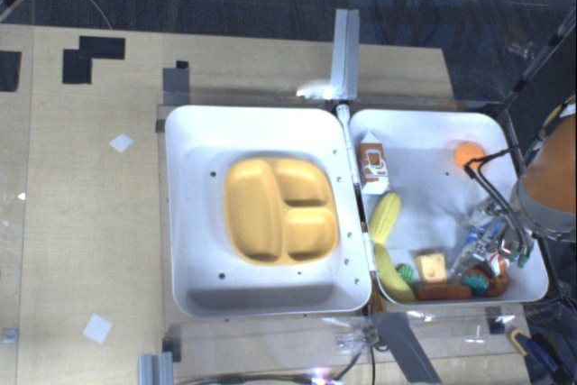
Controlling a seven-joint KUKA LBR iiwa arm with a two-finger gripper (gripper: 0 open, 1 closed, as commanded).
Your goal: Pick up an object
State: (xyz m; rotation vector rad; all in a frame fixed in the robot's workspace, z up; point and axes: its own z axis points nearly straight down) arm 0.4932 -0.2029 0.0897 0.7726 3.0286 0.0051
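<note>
Arm (550, 180) comes in from the right, orange band over the far-right edge of the right bin (424, 126). Claw (491, 239) sits low in that bin's near-right corner, wires and metal bits crowded round it; can't tell if it's spread or pinching anything.

Things in right bin: small carton (373, 167) upright-ish vs the left wall, corn cob (385, 217) just below it, banana (391, 276) along the near-left corner. Tan block (432, 268) next to a green bit (407, 271), brown sausage-like piece (443, 291) at the near wall, red/green bits (478, 283) right under the claw. Orange ball (468, 154) near the far-right, apart from the rest, black cable (491, 180) looping by it.

Left bin (194, 194) holds a yellow divided tray (279, 209), centred. Both bins sit on a wood worktop (81, 194).
</note>
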